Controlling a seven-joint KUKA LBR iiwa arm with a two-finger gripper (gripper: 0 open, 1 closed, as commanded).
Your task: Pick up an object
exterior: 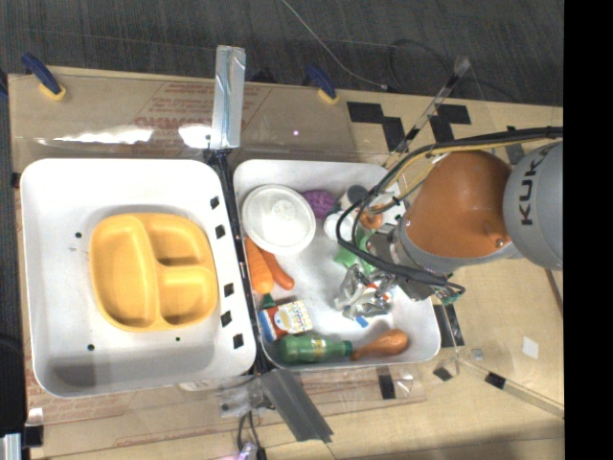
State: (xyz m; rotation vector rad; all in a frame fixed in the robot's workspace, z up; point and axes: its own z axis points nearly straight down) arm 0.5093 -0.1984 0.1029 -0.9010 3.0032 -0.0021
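1. The gripper (364, 293) hangs low in the right bin (316, 175); whether it is released or clenched cannot be told.
2. The green bottle (311, 349) lies lower left of it, long axis left-right.

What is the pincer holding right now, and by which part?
Cannot be told. The pincer is low in the right bin, among the clutter, but the view is too blurred to show anything between its tips.

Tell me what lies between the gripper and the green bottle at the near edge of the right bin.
Nothing visible stands between them. The gripper hangs low in the right bin, and the green bottle lies along the front wall, with bare white floor between. A small carton sits just left of that path, and an orange piece lies at the bottle's right end.
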